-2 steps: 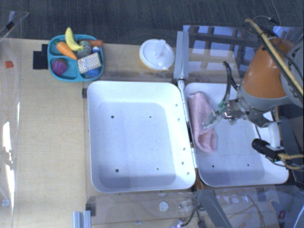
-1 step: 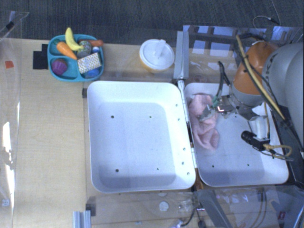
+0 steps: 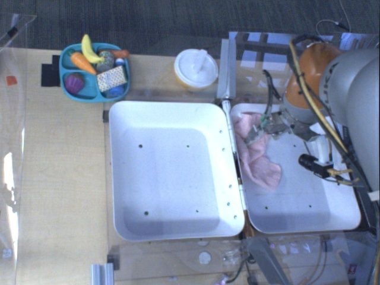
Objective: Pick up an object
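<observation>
We see the pink cloth [image 3: 256, 153] lying crumpled in the right bin [image 3: 309, 215], bunched against that bin's wall at about nine o'clock, with its upper folds rising toward ten o'clock. The gripper [image 3: 265, 127] sits low over the top of the cloth, at or very near the fabric; we cannot tell how it is set, because the wrist and cabling crowd the spot. The left bin [image 3: 172, 171] lies beside it across the shared rim. On the surface [image 3: 53, 177], at eleven o'clock from the left bin, stands a blue tray of toy food [image 3: 95, 71], and at twelve o'clock a white lidded cup [image 3: 196, 68]. We judge the step in hand to be the grasp on the cloth. To do it well, we would come down on a raised fold rather than a flat patch, keep clear of the bin wall close by, close fully so several layers are caught, then lift straight up and slowly, watching that the cloth rises with us and does not slip free.
</observation>
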Controlling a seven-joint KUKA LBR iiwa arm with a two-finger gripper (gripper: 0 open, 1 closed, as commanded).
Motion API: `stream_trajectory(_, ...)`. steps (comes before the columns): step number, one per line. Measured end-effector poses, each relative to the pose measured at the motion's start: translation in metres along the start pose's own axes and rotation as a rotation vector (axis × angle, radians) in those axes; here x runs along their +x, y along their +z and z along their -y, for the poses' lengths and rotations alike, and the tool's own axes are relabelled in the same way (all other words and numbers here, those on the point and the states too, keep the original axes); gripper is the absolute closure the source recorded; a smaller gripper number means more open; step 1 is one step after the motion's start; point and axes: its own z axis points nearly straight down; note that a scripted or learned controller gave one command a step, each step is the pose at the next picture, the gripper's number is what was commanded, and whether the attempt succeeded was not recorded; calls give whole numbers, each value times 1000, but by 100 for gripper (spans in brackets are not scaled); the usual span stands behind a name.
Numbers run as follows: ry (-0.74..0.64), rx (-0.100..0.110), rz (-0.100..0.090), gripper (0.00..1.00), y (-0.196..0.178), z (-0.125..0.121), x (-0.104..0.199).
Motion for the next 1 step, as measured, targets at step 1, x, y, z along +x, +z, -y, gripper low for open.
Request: stream_trajectory(1, -137, -2, -1, 0, -1, 81, 13)
